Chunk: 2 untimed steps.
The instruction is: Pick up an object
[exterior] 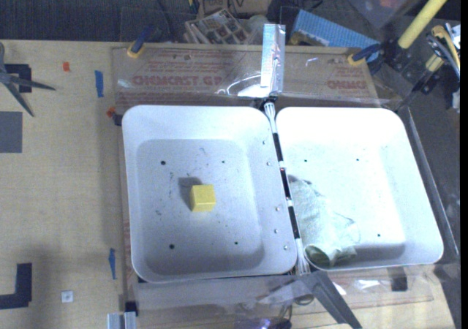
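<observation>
2 white bins are seen side by side on the bench (58,196). A yellow block (203,197) lies alone near the middle of the left bin (146,137). In the right bin (380,145), what appears to be a rolled pale cloth (322,225) is pressed against the dividing wall at about 7 o'clock. The gripper's state cannot be told from this view, and nothing is seen held. A grasp on the cloth could be spoiled by the adjoining wall or by soft folds slipping free; the block could be nudged aside by an off-centre descent.
</observation>
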Tool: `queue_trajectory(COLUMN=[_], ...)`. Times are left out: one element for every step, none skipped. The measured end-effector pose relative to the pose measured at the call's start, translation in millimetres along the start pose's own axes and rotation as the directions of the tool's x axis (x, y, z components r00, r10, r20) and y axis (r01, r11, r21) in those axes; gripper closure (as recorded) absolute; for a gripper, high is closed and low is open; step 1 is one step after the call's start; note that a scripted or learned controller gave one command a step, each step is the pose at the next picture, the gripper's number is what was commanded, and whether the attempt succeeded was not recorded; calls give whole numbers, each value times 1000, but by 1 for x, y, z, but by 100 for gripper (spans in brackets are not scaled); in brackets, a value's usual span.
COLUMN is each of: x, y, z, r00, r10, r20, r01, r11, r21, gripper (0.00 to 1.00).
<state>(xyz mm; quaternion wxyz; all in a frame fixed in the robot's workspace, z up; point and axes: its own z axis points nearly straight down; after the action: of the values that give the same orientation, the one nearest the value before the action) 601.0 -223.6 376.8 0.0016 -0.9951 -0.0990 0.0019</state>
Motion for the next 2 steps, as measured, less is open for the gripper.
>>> queue_trajectory(x=[17,56], y=[1,8], z=[13,-13], r00=[988,993], r10=[-154,-122], r20=[0,-3], r01=[154,122], r11=[988,993], r21=[-1,-4], gripper=[100,100])
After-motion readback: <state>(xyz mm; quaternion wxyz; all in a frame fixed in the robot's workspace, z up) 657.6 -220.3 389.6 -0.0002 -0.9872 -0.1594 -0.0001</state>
